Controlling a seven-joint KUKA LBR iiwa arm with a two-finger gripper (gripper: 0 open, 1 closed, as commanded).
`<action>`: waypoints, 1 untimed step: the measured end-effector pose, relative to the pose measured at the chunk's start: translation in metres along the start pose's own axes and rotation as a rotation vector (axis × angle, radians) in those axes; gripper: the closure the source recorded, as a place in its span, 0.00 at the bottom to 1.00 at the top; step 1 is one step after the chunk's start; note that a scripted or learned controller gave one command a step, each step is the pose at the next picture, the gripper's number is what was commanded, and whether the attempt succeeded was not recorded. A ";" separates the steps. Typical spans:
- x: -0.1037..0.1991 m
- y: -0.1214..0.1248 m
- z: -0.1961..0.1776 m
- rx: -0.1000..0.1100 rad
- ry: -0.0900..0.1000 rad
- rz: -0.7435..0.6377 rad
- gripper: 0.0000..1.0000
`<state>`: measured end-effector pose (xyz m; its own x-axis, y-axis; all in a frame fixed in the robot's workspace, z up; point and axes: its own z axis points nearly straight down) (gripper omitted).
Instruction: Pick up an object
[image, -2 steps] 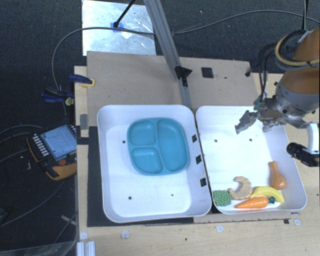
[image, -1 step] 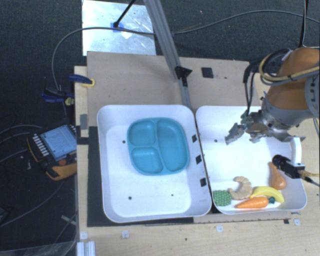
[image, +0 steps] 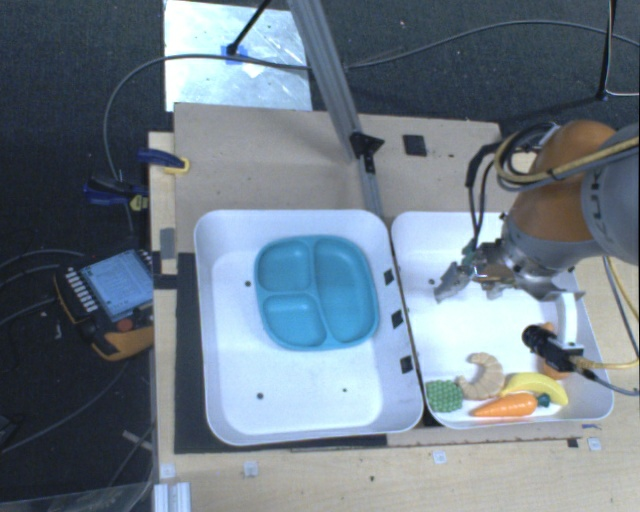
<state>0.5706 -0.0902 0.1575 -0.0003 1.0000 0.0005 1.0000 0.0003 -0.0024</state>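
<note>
The gripper (image: 450, 282) hovers over bare floor in the right bin (image: 420, 240); I cannot tell how it is set. The likely targets, a tan croissant (image: 486, 374), banana (image: 537, 386), carrot (image: 505, 405) and green piece (image: 444, 395), huddle against that bin's near wall, well apart from it. In the left bin (image: 230, 400) lies a blue divided plate (image: 316, 292).
</note>
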 end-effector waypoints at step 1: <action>0.001 -0.002 0.063 0.001 0.000 0.000 0.00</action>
<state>0.5682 -0.0889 0.0947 -0.0003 1.0000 0.0005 1.0000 0.0003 -0.0032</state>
